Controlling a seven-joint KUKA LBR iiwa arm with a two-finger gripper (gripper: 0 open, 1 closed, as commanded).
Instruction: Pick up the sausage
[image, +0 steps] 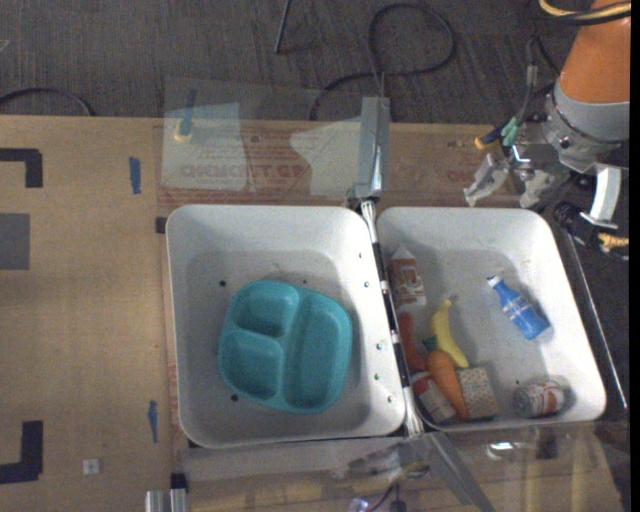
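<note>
floor: dark grey carpet (150, 45) along top of frame | cables: black loops (405, 40) at upper centre | bench: tan cardboard-coloured surface (80, 300) at left, blue tape marks (134, 175) | light: even, soft

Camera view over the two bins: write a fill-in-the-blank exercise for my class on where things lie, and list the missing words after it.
1. The teal divided plate lies in the ____ bin.
2. The sausage lies against the right bin's ____ wall.
3. The yellow banana lies between the sausage and the ____ bottle.
4. The pincer hangs beyond the right bin's ____ rim.

Missing words: left; left; blue; far
</note>
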